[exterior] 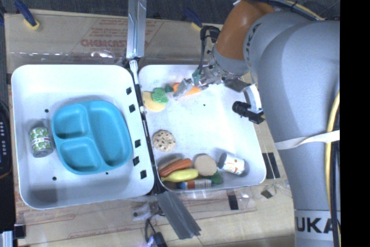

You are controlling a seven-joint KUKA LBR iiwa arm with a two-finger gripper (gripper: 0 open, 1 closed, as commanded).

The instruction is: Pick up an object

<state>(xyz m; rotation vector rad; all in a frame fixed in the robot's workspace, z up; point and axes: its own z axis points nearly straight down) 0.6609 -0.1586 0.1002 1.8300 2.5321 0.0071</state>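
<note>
1. At 6 o'clock of the right bin, against the near wall, a crowded group: red-brown sausage touching a yellow banana, round tan bun just beside them, thin marker below, small green piece at the bun's 5 o'clock.
2. At 3 o'clock of the bun, a small white bottle lying on its side, close to the bin's 5 o'clock corner.
3. At 9 o'clock of the same bin, near the wall shared with the neighbour, a round speckled cookie, apart from the group below.
4. In the left bin, a blue divided tray in the middle; at its 9 o'clock, just beside it, a small green-patterned can.
5. At 10 o'clock of the right bin, a yellow object with a green piece on its upper side.
6. At 12 o'clock of the right bin, a small orange object, lying on the floor near the far wall.
7. Directly at 9 o'clock of the orange object, the gripper, low over the bin floor; not possible to tell how wide it stands, nor if it has hold of the orange object.
8. Behind it at 2 o'clock, the grey arm with the orange band, entering from 3 o'clock.
</note>
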